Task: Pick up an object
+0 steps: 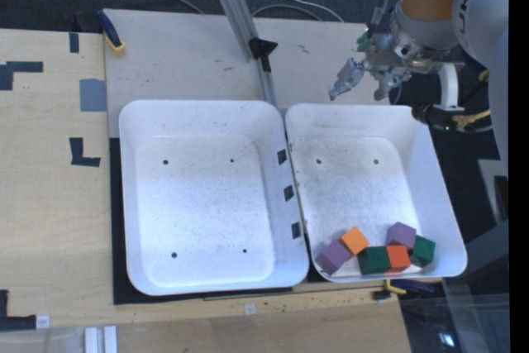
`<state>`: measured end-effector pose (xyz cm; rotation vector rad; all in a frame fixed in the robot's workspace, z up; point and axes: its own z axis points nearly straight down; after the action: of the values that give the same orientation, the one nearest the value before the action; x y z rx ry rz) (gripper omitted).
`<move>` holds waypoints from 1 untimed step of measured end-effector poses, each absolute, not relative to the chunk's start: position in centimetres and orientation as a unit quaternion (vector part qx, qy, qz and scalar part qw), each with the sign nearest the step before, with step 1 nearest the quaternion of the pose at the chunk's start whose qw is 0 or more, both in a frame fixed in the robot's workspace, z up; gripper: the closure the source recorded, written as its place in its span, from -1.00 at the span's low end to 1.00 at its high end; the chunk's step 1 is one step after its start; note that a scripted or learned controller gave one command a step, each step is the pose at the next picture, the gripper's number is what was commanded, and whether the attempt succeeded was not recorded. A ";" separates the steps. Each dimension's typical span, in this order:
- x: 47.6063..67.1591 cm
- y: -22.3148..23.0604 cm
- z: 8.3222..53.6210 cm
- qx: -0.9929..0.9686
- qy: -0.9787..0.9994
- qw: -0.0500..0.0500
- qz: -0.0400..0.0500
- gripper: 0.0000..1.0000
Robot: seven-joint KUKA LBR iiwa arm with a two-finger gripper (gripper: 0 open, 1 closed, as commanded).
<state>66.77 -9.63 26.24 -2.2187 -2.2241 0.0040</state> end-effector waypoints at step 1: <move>67.9 -8.9 14.7 -0.706 -0.708 0.003 0.004 -1.00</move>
<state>67.86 -8.90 14.73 -2.2133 -2.2206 0.0112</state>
